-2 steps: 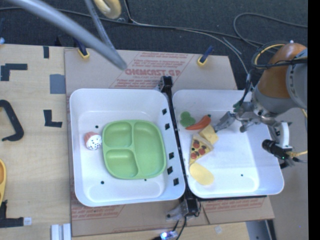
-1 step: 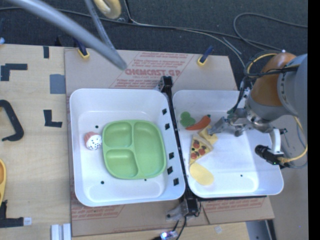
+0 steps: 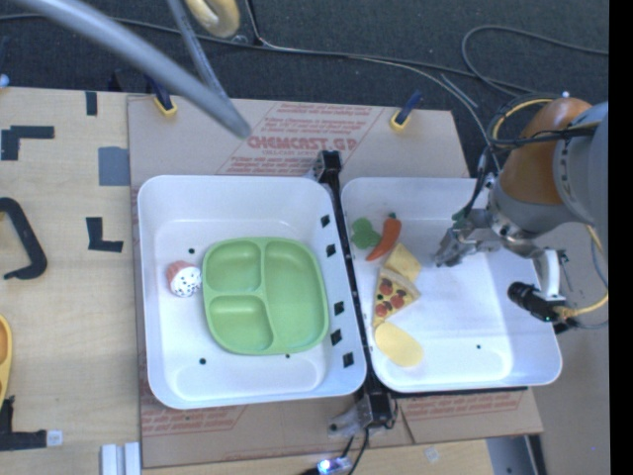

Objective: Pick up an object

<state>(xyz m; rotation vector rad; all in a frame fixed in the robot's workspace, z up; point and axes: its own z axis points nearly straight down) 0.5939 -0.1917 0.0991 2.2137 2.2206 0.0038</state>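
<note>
**Arm poised over the right bin, nothing in its grip that I can see**

The grey arm with its orange band leans in from the right, and its two-finger gripper [image 3: 457,248] hangs over the bare floor of the right-hand shallow white bin [image 3: 495,364]. Whether the claw is apart or together I cannot tell; it is small, dark and blurred against the wrist.

The likely targets cluster along that bin's left wall: a red-orange toy chilli pepper [image 3: 387,237] leaning on a small green plastic piece [image 3: 365,232], a pale yellow wedge [image 3: 403,261] just below, a toy pizza slice [image 3: 393,296] touching it, and a flat yellow oval [image 3: 398,344] nearer the front. The gripper sits apart from all of them.

My worry is that crowding: closing on the wedge could nudge the pizza slice or pepper, and flat pieces near a wall may slip away.

In the left bin [image 3: 158,364], a green three-compartment tray [image 3: 267,295] sits beside a small spotted ball [image 3: 183,280], too small to make out properly.
</note>
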